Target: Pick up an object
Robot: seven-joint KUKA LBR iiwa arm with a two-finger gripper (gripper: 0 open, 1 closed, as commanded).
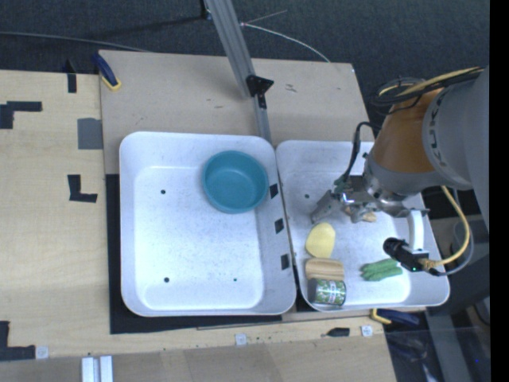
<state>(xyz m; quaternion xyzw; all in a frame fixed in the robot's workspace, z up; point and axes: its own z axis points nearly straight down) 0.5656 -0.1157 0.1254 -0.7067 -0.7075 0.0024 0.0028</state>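
I have the pincer (328, 206) low inside the right bin (302, 161), reaching in from the right with the grey arm (445, 134) and its orange band (402, 138) above the wrist. The two fingers look spread, their tips angled toward the left and down onto bare bin floor, and nothing sits between them. So I judge the pick has not happened yet: the pincer is empty and every object lies where it can be reached.

Just near of the fingertips, close but apart from them, lies a pale yellow rounded piece (320, 240), perhaps a lemon or a potato; I take it as the likeliest target. Touching its near side is a tan block (324, 268), and pressed against that, at the near edge of the bin, a green can (328, 293) on its side. To the right of these, well apart from the fingers, lies a green leafy or pod-like thing (381, 270), near a black fitting (402, 255) on the arm's cable.

The left bin (143, 237) holds a blue bowl (235, 181), upright, at its far right corner, well away from the pincer. A metal pole (235, 38) slants in from the far side toward the seam between the bins.

What is left, as I read it, is the whole grasp: shift near over the yellow piece, descend, close, and lift clear.
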